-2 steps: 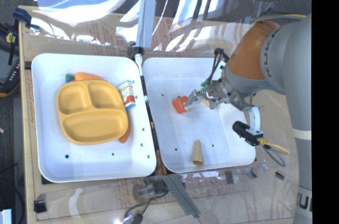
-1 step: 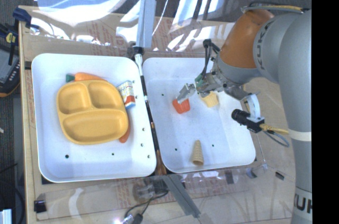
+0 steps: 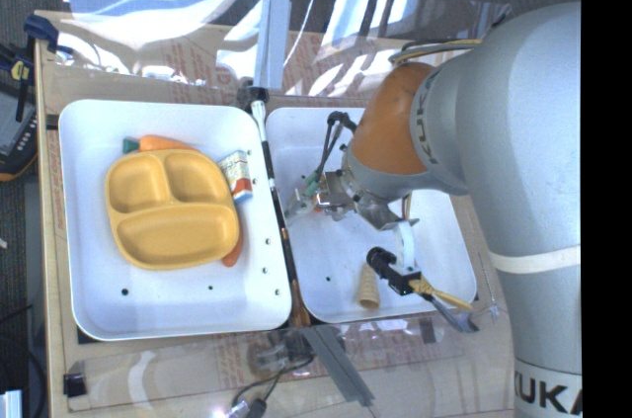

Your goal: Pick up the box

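Grey arm (image 3: 513,139) with the orange band comes in from the right and covers much of the right side of the surface (image 3: 178,372).

Left bin (image 3: 89,307):
- A yellow divided plate (image 3: 173,209) lies flat, left of centre.
- An orange piece with a green end (image 3: 158,143) sticks out from under the plate's far edge. A bit of orange also shows at the plate's near right corner.

Right bin (image 3: 326,278):
- A small tan cone (image 3: 368,288) lies near the near wall.
- The hand (image 3: 314,197) is low over the bin's left half, close to the wall between the two bins.
- From this angle I cannot tell whether the hand is spread or closed. Something small, red and green, shows at its tip, too blurred to name.

The box (image 3: 235,175), small and white with red and green print, is in the left bin, touching the plate's right edge. It sits to the left of the hand and slightly farther back, with the two bin walls between them. The hand does not touch it.
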